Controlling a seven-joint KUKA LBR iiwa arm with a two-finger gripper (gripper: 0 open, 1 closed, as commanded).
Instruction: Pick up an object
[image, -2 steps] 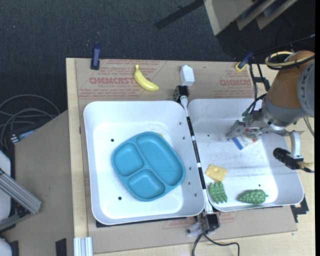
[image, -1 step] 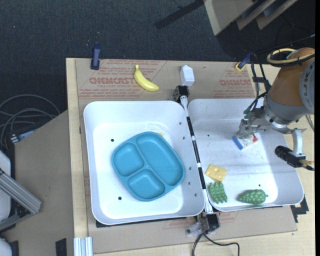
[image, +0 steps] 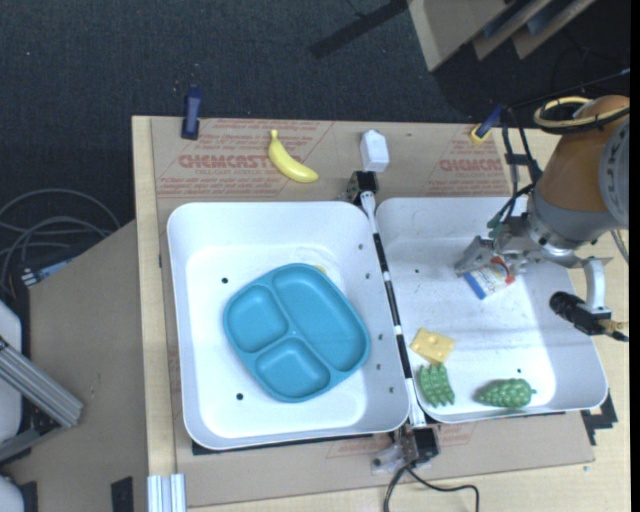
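The arm (image: 585, 170) reaches in from the right over the right bin (image: 570, 395); its fingers (image: 487, 262) hang low in the upper middle of that bin, right at a small blue, white and red object (image: 487, 281); the metal tips sit against the object's top edge, but whether they are spread, pressed together, or pinching it cannot be told from this slant. The small object lies tilted on the bin floor, just below the fingers and well apart from the other things in the bin; a yellow wedge like a piece of cheese (image: 432, 346) rests near the left wall, close to the divider between the bins; just below it, almost touching, sits a green knobbly piece (image: 435, 384); a second green piece, longer and leafy-looking (image: 505, 393), lies to its right near the bin's front edge.

The left bin (image: 195, 250) holds a blue divided plate (image: 293, 331) with three compartments, lying flat and turned at an angle near the bin's middle; a pale yellowish thing peeks from behind its upper right rim, too hidden to name. On the surface (image: 240, 160) behind the left bin lies a yellow banana (image: 290, 161); a small white block (image: 374, 149) stands near the top of the divider.
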